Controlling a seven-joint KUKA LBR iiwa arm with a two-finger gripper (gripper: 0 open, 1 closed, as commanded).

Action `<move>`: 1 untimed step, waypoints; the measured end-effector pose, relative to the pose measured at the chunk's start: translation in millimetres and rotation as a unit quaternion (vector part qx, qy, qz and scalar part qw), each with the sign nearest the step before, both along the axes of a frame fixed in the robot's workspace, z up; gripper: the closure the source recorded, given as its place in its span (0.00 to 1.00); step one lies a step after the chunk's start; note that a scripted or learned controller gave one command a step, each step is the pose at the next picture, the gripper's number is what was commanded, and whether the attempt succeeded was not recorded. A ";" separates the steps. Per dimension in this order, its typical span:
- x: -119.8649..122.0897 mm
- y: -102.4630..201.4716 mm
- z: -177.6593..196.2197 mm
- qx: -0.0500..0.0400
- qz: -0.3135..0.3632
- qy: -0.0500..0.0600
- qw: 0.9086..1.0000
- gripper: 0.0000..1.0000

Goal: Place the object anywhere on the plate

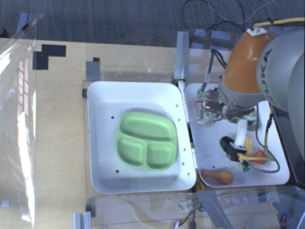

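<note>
- Hovering over the right shallow white bin (209,149) was the two-finger gripper (208,112); grip state couldn't be told.
- Green three-compartment plastic plate (146,140) sat in left white bin (102,128).
- Brown pear-shaped object (218,176) lay at right bin's near edge.

The plate (146,140) is sitting in the left bin (97,128), well left of the gripper (208,112), which is hanging over the right bin (209,151).
</note>
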State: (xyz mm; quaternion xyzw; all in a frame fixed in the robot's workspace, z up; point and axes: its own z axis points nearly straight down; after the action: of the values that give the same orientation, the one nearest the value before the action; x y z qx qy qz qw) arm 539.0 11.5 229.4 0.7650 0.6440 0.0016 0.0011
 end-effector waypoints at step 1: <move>-17.5 -47.7 -45.2 0.000 -0.152 0.002 0.988 1.00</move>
State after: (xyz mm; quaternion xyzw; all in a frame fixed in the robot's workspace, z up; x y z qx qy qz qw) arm 521.6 -36.2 184.2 0.8541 0.5201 0.0004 -0.0001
